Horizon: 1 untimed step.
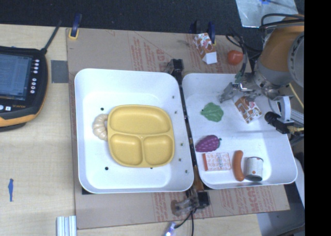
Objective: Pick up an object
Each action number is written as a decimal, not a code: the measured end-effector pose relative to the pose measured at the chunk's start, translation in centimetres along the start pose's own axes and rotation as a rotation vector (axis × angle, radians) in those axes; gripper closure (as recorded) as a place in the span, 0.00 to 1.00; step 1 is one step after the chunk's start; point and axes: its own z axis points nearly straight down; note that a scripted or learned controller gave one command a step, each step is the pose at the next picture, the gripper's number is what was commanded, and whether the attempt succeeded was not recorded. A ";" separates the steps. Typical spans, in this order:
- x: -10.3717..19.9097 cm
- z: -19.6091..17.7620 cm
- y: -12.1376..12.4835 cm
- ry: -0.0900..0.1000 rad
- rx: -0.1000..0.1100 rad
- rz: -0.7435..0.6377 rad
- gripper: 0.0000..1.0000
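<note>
My gripper [239, 94] hangs over the far right part of the right bin [274, 177], fingers spread open and nothing between them. A small red-and-white carton [247, 109] lies just below the fingertips, close to them but not gripped. Further left in that bin lie a green leaf [212, 111] and a purple bunch of grapes [207, 143]. Along the near edge are a flat printed box [216, 161], a sausage [238, 165] and a small tin can [253, 168].
The left bin [90, 82] holds a yellow divided plate [140, 135] with a beige lumpy item [99, 126] at its left. Behind the right bin, on the cardboard, stand another small carton [205, 47] and a red tomato [235, 57]. A control pendant [18, 85] lies far left.
</note>
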 end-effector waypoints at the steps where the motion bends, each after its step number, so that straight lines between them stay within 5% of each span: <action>1: -3.6 -2.3 1.2 0.007 0.021 0.003 0.00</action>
